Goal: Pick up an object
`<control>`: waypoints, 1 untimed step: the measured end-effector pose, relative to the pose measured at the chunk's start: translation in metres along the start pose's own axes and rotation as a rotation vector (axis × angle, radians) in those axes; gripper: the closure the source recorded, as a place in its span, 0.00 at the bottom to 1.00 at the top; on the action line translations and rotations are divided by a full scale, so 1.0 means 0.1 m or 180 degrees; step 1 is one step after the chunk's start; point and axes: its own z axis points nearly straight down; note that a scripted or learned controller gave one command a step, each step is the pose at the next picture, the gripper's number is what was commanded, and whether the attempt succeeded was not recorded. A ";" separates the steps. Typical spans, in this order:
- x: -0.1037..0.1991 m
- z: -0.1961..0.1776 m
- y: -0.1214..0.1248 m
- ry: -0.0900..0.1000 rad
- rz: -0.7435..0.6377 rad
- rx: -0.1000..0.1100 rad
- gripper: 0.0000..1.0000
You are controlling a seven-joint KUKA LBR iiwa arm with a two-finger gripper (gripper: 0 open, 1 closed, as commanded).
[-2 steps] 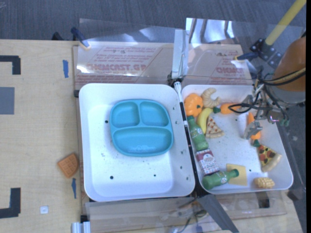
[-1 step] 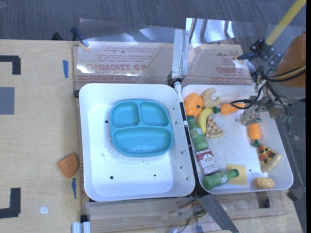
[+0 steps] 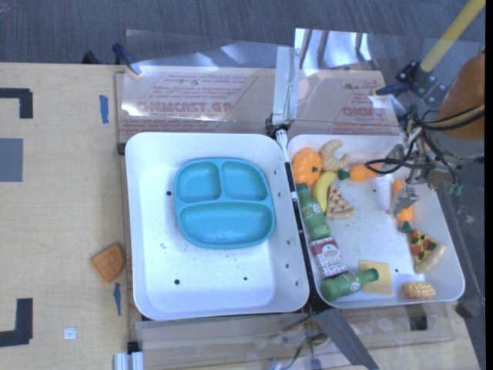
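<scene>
My gripper (image 3: 404, 200) hangs low in the right bin (image 3: 454, 284), jaws slightly parted and holding nothing, with a small orange carrot piece (image 3: 404, 216) lying just beneath and toward the camera, its long axis too small to judge.

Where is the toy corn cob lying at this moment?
In the camera view, the corn cob lies in the right bin's near right corner, just below the pizza slice and right of the cheese wedge.
</scene>
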 end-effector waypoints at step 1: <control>0.19 0.14 0.01 0.0054 0.0194 -0.0020 0.00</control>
